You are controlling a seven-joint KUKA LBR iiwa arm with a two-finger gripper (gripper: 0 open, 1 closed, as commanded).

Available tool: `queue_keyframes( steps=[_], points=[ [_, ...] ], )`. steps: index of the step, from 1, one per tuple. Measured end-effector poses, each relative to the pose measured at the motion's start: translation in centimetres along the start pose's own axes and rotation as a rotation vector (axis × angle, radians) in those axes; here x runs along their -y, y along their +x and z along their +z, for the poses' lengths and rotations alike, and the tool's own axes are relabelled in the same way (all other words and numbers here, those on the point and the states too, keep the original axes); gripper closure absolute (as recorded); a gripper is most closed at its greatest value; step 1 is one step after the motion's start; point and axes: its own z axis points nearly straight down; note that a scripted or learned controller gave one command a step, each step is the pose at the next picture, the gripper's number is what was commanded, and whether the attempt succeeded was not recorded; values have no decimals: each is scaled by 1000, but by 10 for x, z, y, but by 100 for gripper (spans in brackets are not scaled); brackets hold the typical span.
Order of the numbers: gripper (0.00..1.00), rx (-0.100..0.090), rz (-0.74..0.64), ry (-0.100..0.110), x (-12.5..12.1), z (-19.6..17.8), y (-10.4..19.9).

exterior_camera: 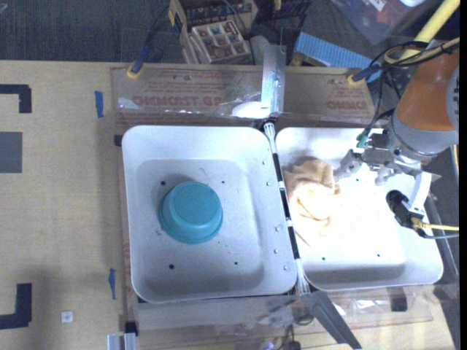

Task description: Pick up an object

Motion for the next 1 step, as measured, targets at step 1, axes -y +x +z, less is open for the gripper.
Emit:
queue_keyframes(
  steps=[1],
  points=[
    [0,2,-201,-8,-66,77,-11]
  ],
)
